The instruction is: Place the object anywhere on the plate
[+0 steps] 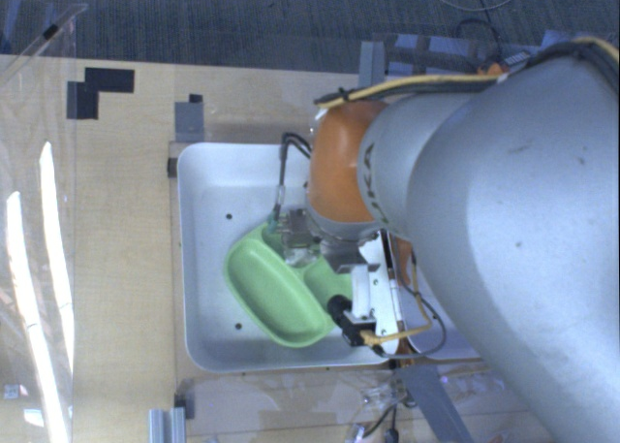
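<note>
A light green oval plate (272, 294) lies tilted in the left white bin (208, 237), toward its front right. The arm comes in from the right, its orange band (339, 174) and wrist hanging right over the plate's right edge. The gripper (302, 249) sits at the plate's upper right rim, mostly hidden under the wrist. I cannot make out any object between the gripper and the plate. A second patch of green (325, 281) shows beside the wrist hardware, touching the plate.
The big grey arm body (504, 237) covers the right bin and the right half of the view. Cables (387, 330) hang off the wrist near the bin's front wall. A clear plastic sheet (39, 237) lies on the bench at the left.
</note>
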`<action>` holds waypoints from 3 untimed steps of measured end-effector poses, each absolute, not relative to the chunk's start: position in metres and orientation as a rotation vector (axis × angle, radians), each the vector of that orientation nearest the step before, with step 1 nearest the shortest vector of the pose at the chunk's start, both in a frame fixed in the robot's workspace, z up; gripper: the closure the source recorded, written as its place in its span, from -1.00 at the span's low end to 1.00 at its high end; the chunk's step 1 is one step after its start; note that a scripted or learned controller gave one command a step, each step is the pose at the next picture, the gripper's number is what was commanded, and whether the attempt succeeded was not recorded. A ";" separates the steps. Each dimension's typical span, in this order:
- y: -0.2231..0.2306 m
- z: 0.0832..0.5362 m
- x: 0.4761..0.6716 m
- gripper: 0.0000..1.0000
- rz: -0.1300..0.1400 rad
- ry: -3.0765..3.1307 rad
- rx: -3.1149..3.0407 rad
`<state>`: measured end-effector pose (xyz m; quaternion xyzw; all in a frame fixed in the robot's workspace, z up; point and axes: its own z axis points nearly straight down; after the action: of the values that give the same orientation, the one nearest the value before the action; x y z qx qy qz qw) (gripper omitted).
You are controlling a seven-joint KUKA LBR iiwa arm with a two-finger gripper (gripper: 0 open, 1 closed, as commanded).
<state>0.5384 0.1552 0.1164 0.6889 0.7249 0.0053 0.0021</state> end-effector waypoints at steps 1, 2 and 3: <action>0.227 0.145 0.612 1.00 0.008 2.442 1.971; 0.206 0.218 0.553 1.00 0.007 2.434 1.982; 0.227 0.134 0.517 1.00 0.002 2.217 2.226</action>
<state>0.5170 0.2269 0.1336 0.7086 0.7056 0.0006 -0.0002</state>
